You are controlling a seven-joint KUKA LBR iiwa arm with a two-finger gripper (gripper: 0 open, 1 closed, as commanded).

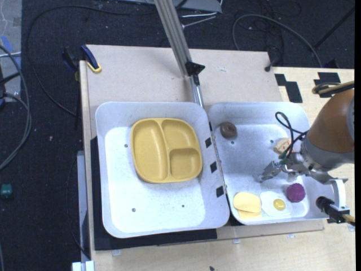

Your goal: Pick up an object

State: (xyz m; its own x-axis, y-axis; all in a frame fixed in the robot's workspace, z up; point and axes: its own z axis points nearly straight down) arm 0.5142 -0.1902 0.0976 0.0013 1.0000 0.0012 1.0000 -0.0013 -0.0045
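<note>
The left white bin (113, 168) holds a yellow divided tray (167, 149) with three compartments, lying flat in its upper half. The right white bin (248, 145) is partly covered by the arm (333, 131), whose orange band and grey wrist enter from the right edge and hide the bin's right wall. The gripper (269, 172) reaches down and leftward into the right bin; its tips are small and blurred against the floor, so I cannot tell whether they are spread or pressed together, and nothing is visible between them. Near the front wall lie a yellow block (247, 202), a fried-egg toy (278, 204) and a purple ball (295, 192). A brown ball (228, 130) sits near the back left. A small tan object (281, 145), partly hidden by a black cable (285, 124), is hard to identify.
</note>
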